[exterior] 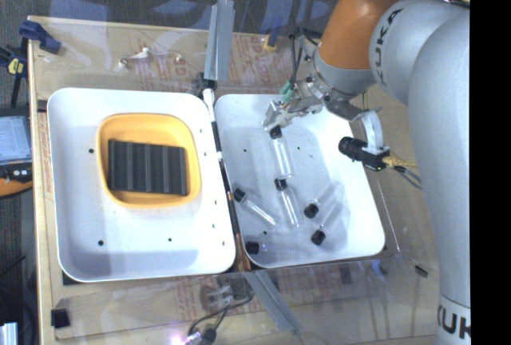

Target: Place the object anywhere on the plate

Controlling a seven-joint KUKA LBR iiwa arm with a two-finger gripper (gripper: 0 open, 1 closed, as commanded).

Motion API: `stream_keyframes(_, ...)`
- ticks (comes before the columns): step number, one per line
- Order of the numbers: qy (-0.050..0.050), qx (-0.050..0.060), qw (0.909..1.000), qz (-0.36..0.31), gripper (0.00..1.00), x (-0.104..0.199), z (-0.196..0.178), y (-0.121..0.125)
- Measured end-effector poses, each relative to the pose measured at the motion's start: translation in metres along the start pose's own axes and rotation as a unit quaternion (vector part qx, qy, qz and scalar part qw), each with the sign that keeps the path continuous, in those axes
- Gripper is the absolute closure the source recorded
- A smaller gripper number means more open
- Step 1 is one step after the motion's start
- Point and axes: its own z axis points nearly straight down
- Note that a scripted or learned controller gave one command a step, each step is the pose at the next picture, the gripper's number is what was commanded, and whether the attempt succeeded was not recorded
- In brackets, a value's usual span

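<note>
You have a light wooden worktop [96, 48] carrying two shallow white bins side by side, nearly touching. The left bin [72, 200] and the right bin [359, 228] sit directly on it. A blue clamp [38, 35] grips the worktop's far left corner.

Two white bins [80, 255] sit side by side on the counter [120, 44]. A blue clamp [38, 36] grips the counter's far left corner, and a metal rail [217, 40] runs between the bins.
</note>
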Motion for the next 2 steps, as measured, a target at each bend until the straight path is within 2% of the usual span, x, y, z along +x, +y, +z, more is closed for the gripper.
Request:
stream_keyframes(1,0.0,0.0,0.9981,-0.061,1.0,0.061,0.006,0.01)
stream_keyframes(2,0.0,0.001,0.993,-0.118,1.0,0.117,-0.016,0.011)
